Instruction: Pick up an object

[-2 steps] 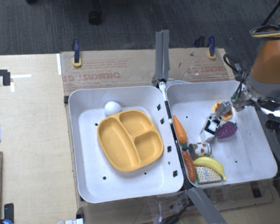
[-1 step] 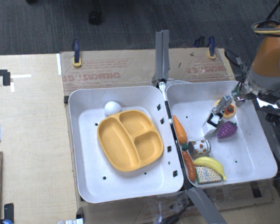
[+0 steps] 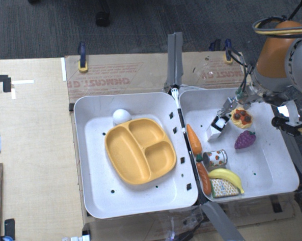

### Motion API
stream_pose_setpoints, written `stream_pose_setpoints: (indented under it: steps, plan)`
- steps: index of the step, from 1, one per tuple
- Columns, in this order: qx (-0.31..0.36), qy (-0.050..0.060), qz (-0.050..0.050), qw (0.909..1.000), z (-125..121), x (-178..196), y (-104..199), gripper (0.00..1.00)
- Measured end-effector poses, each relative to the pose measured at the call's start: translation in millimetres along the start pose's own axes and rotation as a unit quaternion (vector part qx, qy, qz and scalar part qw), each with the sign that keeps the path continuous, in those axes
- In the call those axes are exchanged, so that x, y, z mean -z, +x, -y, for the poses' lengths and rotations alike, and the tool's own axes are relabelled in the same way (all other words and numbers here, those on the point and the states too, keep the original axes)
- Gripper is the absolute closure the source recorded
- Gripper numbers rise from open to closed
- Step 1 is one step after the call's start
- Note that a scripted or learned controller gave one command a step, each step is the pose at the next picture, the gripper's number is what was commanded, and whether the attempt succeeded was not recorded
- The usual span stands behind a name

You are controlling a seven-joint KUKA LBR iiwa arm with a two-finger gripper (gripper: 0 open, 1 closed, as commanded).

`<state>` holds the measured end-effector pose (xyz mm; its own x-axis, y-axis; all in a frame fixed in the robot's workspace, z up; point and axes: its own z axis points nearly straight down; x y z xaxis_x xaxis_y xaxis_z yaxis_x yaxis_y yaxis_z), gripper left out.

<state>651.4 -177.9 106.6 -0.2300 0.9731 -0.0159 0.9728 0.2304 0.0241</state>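
The right bin (image 3: 269,174) holds several small items. A fruit tart (image 3: 241,117) lies at its back and purple grapes (image 3: 245,139) sit just in front of it. Along the left wall lie an orange carrot (image 3: 193,139) and a second orange piece (image 3: 203,178). A small can (image 3: 215,158), a banana (image 3: 226,176) and a flat packet (image 3: 225,188) crowd the front left. My gripper (image 3: 218,124) reaches down into this bin just left of the tart and above the can. Nothing is seen in its grasp.
The left bin (image 3: 94,197) carries a yellow divided plate (image 3: 140,149) and a white ball (image 3: 121,115) behind it. A raised divider (image 3: 180,115) separates the bins. The arm's orange band (image 3: 278,53) hangs over the back right corner, with cables beside it.
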Motion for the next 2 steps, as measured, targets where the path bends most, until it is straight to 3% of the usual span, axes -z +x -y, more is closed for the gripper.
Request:
stream_pose_setpoints:
  steps: [1, 2]
  plan:
    - [-0.01, -0.003, -0.004, 0.9999, 6.3, 0.1, -31.6, 0.0]
    - [0.024, -0.004, 0.001, 0.9997, 20.7, 1.0, -23.2, 0.0]
